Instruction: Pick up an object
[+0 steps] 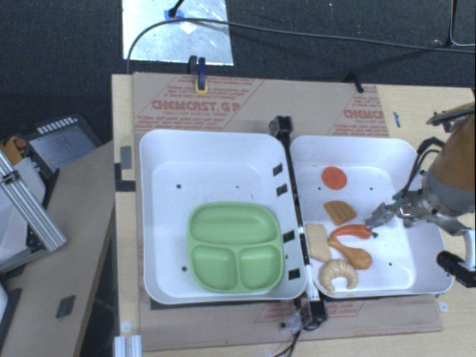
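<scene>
We are seeing the gripper (379, 216) hovering in the right bin (394, 158); we cannot tell its jaw state. Just beside it, the red pepper (351, 231) is lying between a brown slice (340, 211) and a croissant (338, 274).
</scene>
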Robot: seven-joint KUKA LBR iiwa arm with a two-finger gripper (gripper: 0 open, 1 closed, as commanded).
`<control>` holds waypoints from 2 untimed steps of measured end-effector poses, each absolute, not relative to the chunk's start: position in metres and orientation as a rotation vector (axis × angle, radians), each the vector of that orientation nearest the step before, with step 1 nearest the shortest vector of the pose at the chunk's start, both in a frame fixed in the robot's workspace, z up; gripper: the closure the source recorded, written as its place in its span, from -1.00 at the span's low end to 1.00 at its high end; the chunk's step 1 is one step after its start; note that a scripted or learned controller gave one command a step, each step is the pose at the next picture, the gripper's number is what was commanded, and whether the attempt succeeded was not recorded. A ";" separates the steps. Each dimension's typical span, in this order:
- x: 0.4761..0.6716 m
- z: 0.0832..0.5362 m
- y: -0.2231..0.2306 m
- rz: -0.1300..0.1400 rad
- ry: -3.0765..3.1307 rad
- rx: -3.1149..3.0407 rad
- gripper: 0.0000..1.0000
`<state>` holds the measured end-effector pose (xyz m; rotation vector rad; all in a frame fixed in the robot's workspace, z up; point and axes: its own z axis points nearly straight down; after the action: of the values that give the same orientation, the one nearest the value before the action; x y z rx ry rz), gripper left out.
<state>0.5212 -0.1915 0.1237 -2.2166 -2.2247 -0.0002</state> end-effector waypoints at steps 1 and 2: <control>0.527 0.090 -0.190 -0.019 -2.228 -2.223 -1.00; 0.530 0.103 -0.189 -0.025 -2.237 -2.223 1.00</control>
<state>0.5298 -0.1890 0.1031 -2.2233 -2.2369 -0.0253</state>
